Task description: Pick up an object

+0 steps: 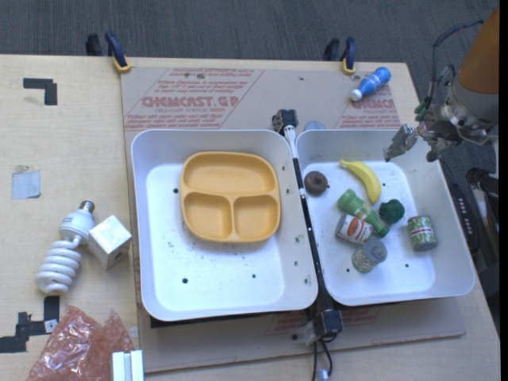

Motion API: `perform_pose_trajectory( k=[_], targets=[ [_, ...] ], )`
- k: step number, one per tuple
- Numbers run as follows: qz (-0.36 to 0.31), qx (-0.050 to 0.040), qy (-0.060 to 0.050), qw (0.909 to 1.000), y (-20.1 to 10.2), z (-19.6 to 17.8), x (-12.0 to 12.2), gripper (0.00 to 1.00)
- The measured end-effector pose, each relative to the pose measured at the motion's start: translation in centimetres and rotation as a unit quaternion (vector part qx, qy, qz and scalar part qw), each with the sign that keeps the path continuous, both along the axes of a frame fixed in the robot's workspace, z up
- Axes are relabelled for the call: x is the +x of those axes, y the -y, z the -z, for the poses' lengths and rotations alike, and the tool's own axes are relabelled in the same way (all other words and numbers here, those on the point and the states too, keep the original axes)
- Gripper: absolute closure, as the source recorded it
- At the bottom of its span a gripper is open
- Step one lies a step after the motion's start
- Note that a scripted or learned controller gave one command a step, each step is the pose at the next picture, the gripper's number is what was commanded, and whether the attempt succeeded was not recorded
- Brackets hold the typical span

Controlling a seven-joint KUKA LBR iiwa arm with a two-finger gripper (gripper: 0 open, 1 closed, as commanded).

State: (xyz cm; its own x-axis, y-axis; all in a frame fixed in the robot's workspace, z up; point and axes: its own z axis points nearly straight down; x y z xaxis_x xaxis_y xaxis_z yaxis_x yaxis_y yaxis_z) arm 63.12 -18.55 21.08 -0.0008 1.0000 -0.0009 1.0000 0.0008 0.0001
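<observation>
Arm entered over right bin's [444, 205] far right corner, wrist tilted downward. Gripper [414, 143] empty, fingers spread wide above rim. Banana [363, 178], cans, green bottle lay inside right bin.

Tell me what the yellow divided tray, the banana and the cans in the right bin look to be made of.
Divided tray: likely moulded plastic, matte orange-yellow, one even colour with rounded compartment walls. Banana: probably a plastic toy, uniformly bright yellow with a faint sheen. Green-labelled can and red-labelled can: they look like metal with printed paper labels, though toy replicas cannot be ruled out.
</observation>
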Motion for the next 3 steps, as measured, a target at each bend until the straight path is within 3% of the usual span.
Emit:
perform_pose_trajectory(
  k=[1, 2, 3],
  targets=[
    [-0.001, 0.0002, 0.000, 1.0000, -5.8, 11.4, 0.8, 0.00],
    [-0.001, -0.0003, 0.000, 1.0000, -5.8, 10.4, 0.8, 1.00],
    [0.000, -0.0001, 0.000, 1.0000, -13.4, -1.5, 0.5, 1.00]
  ],
)
